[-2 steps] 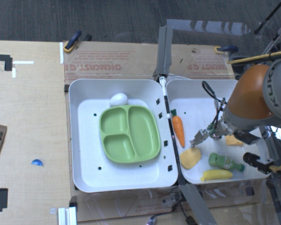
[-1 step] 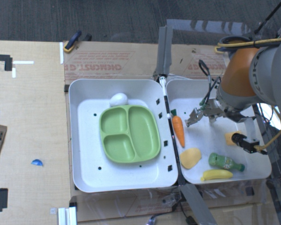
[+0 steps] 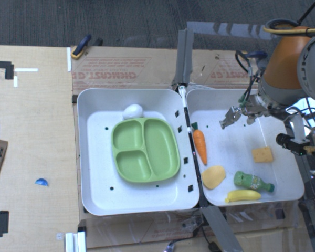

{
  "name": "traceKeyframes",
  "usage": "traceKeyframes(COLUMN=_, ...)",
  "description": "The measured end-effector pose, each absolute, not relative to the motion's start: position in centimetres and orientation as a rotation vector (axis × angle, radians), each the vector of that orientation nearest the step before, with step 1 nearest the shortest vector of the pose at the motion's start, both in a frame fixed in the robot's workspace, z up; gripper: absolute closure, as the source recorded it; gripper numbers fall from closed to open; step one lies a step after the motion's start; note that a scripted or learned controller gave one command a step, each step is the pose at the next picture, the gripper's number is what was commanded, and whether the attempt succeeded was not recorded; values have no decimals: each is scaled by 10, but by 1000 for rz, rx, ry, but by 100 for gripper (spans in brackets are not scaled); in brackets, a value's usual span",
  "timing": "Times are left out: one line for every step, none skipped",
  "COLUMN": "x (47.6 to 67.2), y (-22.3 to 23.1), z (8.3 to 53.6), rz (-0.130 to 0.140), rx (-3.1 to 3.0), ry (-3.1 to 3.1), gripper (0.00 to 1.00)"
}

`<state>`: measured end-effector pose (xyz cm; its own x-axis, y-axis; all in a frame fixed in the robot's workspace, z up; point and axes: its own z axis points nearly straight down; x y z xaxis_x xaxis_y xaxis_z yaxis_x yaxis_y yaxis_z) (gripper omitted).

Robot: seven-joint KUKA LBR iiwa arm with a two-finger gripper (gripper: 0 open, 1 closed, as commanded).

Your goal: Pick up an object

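The right bin (image 3: 226, 143) holds an orange carrot (image 3: 200, 145) along its left side, a yellow chip-shaped piece (image 3: 213, 176), a green bottle (image 3: 252, 181) lying down, a yellow banana (image 3: 243, 195) at the front rim and a tan sponge block (image 3: 263, 155). My gripper (image 3: 232, 118) hangs over the back of the right bin, pointing left, above and to the right of the carrot. Its fingers look spread with nothing between them.
The left bin (image 3: 94, 156) holds a green divided plate (image 3: 145, 149) with a white egg-like object (image 3: 132, 111) behind it. A metal divider (image 3: 182, 56) rises between the bins at the back. Cables and the arm body crowd the right edge.
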<state>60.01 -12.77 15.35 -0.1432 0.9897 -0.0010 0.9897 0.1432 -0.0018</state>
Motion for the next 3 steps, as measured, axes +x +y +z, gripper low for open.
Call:
traceKeyframes(x=534, y=-160, z=125, rz=3, rx=-2127, ry=-2308, gripper=0)
traceKeyframes(x=516, y=-188, z=100, rz=-25, rx=-2243, ry=-2202, gripper=0)
traceKeyframes(x=516, y=-192, z=107, rz=-18, rx=-2250, ry=-2202, gripper=100)
